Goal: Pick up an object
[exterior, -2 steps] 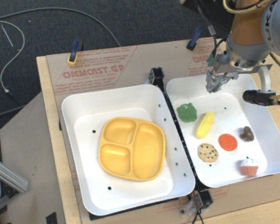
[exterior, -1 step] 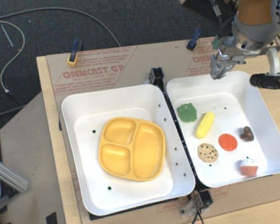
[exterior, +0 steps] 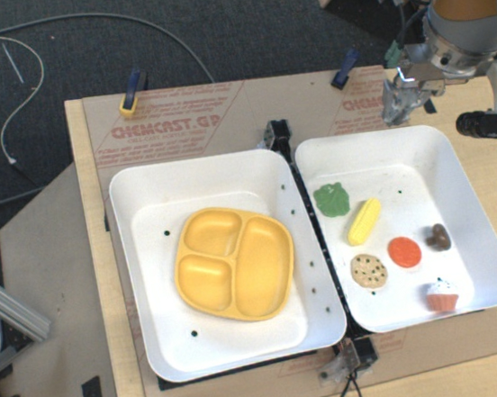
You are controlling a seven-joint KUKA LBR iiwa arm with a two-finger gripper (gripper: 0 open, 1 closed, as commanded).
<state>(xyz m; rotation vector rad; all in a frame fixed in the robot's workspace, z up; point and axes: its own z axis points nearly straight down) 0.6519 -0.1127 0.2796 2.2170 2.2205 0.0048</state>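
Overhead slanted view of a bench with two white bins side by side. The left bin (exterior: 138, 253) holds a yellow divided plate (exterior: 235, 263), broad, rigid and probably light; its wide shallow form would offer a two-finger tool little but the thin rim. The right bin (exterior: 463, 174) holds six small toy foods lying apart from one another: a yellow corn cob (exterior: 363, 221) near the middle, likely stiff and smooth, best taken across its narrow width; a green broccoli piece (exterior: 331, 199) just up and left of it, lumpy and easy to pinch; a chocolate-chip cookie (exterior: 368, 271) and a red disc (exterior: 404, 251), both flat and low, so fingers could slip over them; a pink cupcake (exterior: 441, 297) at the near edge, upright and tall enough to grip at its sides; and a small brown piece (exterior: 438, 236) toward the right wall, too small to identify. All appear light and unbreakable. The gripper (exterior: 402, 98) hangs beyond the far rim of the right bin, well apart from every object, carrying nothing; whether its fingers are spread or closed cannot be told
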